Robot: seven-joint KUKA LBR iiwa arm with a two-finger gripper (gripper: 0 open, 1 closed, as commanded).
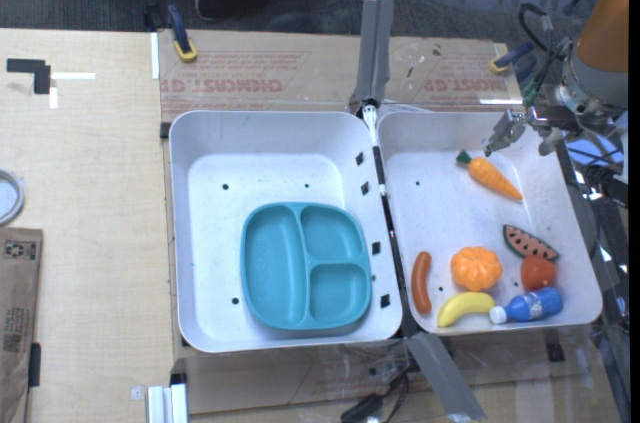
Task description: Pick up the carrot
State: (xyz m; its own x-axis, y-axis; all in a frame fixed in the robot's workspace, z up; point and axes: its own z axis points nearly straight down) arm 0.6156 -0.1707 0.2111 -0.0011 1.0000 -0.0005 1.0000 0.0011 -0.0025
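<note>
The orange carrot [494, 177] with a green top lies tilted in the upper part of the right bin [405, 211], its green end pointing up-left. My gripper [521, 144] hovers just above and to the right of it near the bin's back edge. Its fingers are spread open, one fingertip [496, 142] close to the carrot's green end, and nothing is between them.
The right bin's front holds a red sausage [421, 281], an orange pumpkin [475, 267], a banana [464, 308], a watermelon slice [528, 242], a tomato [538, 273] and a small blue bottle [530, 307]. A teal divided plate [305, 265] lies in the left bin [200, 211].
</note>
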